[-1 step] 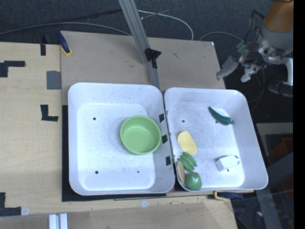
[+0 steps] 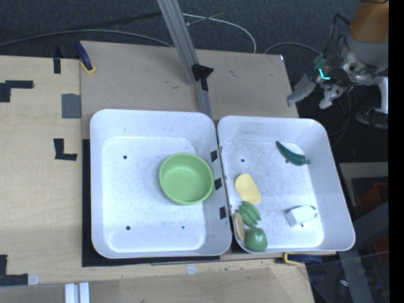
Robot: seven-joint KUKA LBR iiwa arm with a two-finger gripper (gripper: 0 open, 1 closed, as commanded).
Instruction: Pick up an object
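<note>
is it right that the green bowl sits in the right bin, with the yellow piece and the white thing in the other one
Not quite: the camera view shows the green bowl in the left bin. The yellow piece and the white thing lie in the other one, the right bin.

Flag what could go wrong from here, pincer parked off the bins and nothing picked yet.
1. The yellow piece, green ribbed piece and green round piece crowd the right bin's left wall; a grasp there may hit the wall or catch two.
2. The white object blends into the white floor, so it may be missed.
3. The pincer sits above the bin's far corner; a low approach could clip the rim.
</note>
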